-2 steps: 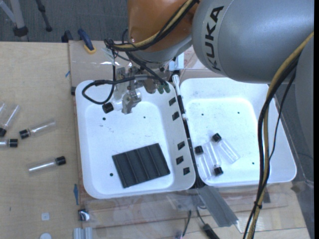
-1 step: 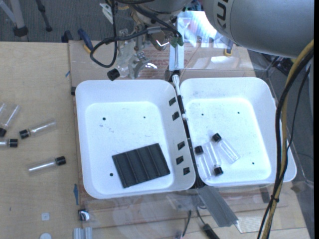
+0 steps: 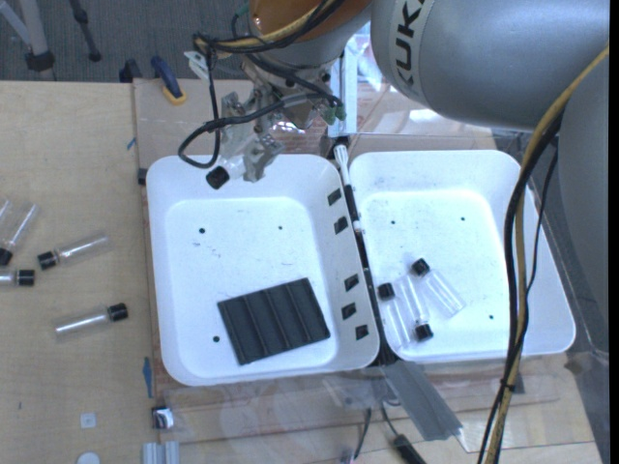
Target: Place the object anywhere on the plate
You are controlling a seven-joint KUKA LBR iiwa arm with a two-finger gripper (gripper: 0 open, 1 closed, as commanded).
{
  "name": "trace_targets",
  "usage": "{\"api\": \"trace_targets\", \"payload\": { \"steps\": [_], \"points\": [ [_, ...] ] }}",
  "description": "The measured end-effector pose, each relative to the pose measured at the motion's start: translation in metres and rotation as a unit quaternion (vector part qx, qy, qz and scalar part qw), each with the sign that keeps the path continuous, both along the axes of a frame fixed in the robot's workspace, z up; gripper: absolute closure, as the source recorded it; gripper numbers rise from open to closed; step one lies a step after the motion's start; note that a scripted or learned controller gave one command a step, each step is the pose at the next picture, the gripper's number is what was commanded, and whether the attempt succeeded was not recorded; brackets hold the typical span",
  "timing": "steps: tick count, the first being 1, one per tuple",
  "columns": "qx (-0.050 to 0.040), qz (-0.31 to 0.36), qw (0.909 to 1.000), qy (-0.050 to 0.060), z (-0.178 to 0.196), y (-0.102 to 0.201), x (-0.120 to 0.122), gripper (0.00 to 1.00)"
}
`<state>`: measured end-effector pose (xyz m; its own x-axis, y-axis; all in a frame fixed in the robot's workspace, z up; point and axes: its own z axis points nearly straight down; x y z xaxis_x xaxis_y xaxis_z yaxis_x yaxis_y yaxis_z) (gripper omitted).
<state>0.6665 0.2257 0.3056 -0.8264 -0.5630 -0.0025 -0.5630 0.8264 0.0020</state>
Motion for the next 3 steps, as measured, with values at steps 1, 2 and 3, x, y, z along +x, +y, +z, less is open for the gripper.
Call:
{"api": "trace_targets", "payload": {
  "steps": [1, 2, 3],
  "points": [
    [-0.0003, 0.037, 0.9993, 0.000, -0.031, -0.026, 0.000, 1.00],
    [-0.0002, 0.123, 0.9925, 0.000, -0.069, -0.033, 0.000, 1.00],
    [0.0007, 0.187, 0.9824, -0.004, -0.027, -0.019, -0.014, 1.00]
  ]
}}
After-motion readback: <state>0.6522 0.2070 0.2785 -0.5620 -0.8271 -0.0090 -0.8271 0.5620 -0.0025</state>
